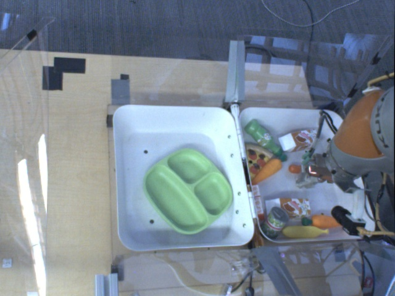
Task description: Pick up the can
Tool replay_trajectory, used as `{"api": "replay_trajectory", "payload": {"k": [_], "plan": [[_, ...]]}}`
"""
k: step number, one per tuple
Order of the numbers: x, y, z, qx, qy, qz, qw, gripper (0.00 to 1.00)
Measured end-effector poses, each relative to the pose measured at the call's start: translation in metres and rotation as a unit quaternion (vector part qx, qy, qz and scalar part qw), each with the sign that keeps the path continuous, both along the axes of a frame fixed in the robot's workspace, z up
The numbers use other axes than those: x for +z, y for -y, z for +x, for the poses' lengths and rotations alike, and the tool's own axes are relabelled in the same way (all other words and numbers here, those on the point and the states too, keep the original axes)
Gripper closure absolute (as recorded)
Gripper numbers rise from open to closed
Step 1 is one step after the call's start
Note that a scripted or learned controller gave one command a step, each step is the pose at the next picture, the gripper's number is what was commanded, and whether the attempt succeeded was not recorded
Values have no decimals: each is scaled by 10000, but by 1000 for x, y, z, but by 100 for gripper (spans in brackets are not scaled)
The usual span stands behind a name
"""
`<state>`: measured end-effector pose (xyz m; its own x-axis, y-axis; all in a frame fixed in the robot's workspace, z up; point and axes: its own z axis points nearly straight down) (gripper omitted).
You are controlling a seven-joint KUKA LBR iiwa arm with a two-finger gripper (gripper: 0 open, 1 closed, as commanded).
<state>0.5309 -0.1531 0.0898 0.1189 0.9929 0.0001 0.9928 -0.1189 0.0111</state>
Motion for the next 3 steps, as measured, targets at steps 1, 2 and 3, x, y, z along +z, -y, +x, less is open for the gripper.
{"api": "replay_trajectory", "payload": {"k": [1,2,3], "plan": [[0,1,0,-5,10,-14,10000,0],[-1,-40,-40,-5,11,-2,10000,0],[12,-40,-37,10,51,-4,10000,100]]}}
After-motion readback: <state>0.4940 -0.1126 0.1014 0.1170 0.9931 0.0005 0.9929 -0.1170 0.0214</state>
